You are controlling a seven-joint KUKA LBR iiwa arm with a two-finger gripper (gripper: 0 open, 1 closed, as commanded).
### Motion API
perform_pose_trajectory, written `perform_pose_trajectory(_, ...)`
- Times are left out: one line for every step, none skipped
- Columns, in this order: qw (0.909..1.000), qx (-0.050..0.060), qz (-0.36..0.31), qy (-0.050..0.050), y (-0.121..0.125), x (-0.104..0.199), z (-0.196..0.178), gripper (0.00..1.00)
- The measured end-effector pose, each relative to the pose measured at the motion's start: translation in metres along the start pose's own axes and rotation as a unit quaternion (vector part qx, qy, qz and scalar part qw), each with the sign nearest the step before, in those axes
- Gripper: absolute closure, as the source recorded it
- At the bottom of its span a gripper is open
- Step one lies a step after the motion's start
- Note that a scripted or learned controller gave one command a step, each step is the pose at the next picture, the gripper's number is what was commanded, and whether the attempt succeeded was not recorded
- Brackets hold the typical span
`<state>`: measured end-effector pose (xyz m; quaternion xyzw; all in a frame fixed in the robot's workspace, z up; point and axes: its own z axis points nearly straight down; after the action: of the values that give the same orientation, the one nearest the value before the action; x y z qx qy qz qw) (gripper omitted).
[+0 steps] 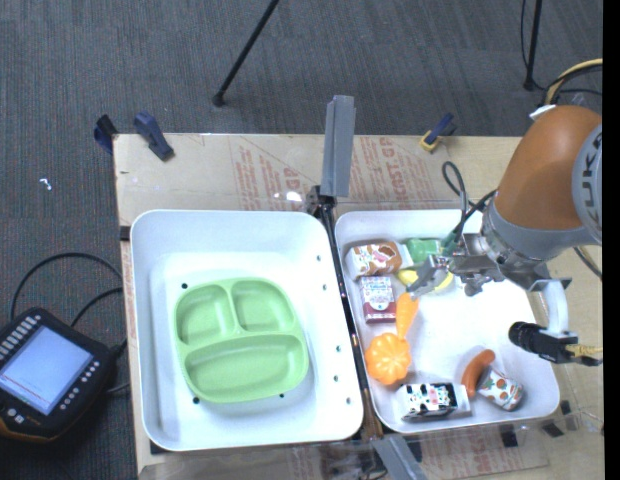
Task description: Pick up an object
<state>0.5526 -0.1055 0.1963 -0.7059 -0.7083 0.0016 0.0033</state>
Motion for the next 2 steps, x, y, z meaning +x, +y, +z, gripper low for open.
perform_pose_trajectory(0.9980,-0.001,0.063,-0.001,0.081,-0.030,0.024,0.00)
perform_pose_trajectory(0.9676,0.000,0.253,0.000,0.028,-0.014,0.022,0.00)
